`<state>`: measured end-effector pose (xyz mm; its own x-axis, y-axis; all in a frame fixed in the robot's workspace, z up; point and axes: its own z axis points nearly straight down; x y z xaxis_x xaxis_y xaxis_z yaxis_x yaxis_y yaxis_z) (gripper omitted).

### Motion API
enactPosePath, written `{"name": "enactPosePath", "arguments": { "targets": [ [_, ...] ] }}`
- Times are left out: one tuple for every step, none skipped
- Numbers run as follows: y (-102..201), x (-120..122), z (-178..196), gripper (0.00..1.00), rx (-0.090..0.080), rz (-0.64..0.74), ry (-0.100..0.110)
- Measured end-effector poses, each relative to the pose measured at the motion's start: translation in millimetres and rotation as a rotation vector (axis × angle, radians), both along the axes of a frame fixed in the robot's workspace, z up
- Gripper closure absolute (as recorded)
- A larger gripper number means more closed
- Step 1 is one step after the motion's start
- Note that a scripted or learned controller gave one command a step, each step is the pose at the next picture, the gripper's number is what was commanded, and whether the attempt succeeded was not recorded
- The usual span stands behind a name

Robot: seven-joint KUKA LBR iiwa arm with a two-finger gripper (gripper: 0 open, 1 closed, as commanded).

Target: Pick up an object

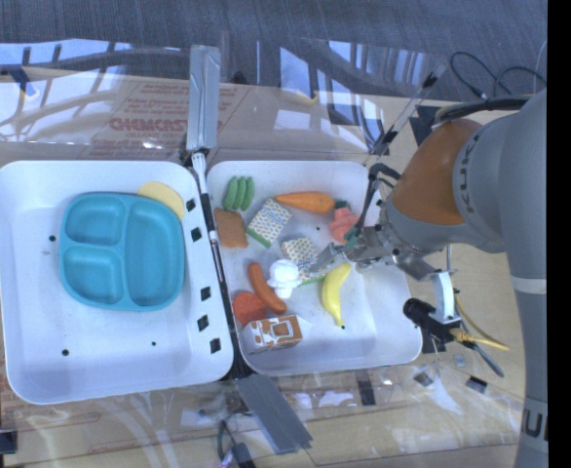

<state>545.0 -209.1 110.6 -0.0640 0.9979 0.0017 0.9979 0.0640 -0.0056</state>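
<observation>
Gripper (pixel 349 252), finger state I cannot tell, above the right bin (pixel 388 344); I should descend squarely over the banana (pixel 335 293).

A single fixed camera sits above the surface (pixel 100 130), looking down at a slant. It frames both white bins whole: the left bin (pixel 22 349) and the right bin (pixel 393 344) lie side by side at mid-frame. The arm (pixel 480 178) enters from the right edge. Dark floor fills the top strip.

Glossy blue plastic tray (pixel 123 251), smooth white plastic bins (pixel 32 349), glossy yellow banana (pixel 335 293)
</observation>
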Motion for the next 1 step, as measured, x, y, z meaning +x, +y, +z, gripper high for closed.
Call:
{"name": "enactPosePath", "arguments": {
  "targets": [
    [0.4,-12.9,-10.4,0.0,-0.004,0.026,-0.023]
  ]
}}
